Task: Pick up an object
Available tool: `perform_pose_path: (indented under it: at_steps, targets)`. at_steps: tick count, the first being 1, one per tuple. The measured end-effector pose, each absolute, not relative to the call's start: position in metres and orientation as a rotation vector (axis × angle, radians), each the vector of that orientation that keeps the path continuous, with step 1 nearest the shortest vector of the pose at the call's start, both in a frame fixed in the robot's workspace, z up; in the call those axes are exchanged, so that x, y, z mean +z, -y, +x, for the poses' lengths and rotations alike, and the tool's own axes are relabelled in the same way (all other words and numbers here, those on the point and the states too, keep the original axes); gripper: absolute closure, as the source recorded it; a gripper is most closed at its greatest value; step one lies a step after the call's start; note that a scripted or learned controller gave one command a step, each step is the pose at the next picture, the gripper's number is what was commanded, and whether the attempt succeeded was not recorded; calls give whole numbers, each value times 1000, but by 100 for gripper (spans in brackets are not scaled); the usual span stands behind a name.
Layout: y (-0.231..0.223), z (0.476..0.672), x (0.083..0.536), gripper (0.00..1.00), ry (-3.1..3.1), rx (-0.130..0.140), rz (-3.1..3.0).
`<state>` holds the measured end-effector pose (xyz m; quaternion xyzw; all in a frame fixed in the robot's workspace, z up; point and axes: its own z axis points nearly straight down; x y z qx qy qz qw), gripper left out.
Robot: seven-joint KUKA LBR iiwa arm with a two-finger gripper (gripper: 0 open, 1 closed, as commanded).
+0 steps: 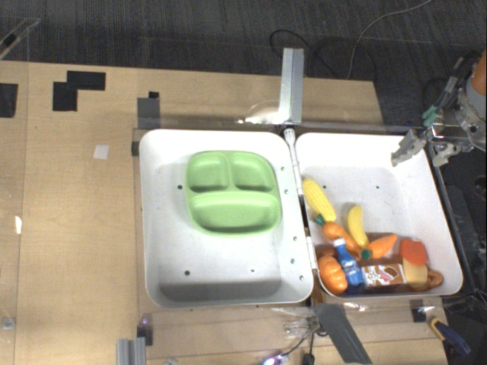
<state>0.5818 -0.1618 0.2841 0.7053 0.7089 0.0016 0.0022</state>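
Toys [373,261] crowd the right bin's [380,166] near corner; tool [415,144] hangs over its far right edge, grip unclear.

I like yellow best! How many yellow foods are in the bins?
2. The corn lies by the right bin's left wall. The banana lies just right of it, above the pile. More could hide in that pile.

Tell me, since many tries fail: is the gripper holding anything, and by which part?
Nothing is held: the gripper hangs open over the right bin's far right corner.
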Motion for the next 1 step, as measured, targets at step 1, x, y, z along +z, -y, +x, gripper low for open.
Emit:
perform_pose_path:
  at_steps: [1]
  targets:
    - [121, 537, 172, 0, -2309, 3, 2127]
